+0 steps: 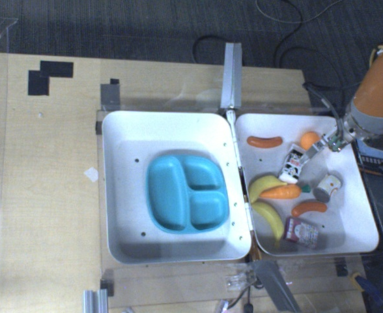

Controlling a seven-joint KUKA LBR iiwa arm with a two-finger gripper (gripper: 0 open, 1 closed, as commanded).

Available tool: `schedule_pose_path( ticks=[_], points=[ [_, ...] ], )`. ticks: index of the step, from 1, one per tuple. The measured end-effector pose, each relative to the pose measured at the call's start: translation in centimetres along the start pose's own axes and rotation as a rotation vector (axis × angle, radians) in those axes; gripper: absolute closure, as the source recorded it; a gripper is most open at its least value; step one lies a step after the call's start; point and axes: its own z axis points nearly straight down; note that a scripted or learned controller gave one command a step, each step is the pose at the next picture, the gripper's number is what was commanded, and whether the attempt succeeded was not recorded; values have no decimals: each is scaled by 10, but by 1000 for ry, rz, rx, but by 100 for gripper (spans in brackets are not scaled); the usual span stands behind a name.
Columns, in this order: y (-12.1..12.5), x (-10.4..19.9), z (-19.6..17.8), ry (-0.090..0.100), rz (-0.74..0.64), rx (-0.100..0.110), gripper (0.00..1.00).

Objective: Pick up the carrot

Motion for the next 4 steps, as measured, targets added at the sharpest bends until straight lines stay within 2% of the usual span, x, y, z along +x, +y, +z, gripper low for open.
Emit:
schedule_pose_path(
  ticks=[1,2,3,4],
  points=[
    [29,-22,10,-4,-23,0,0],
    [34,-26,-6,-20,-25,-15,100],
    [34,-23,-4,-12,-27,-10,0],
    [-21,15,32,17,-182,13,0]
  ],
)
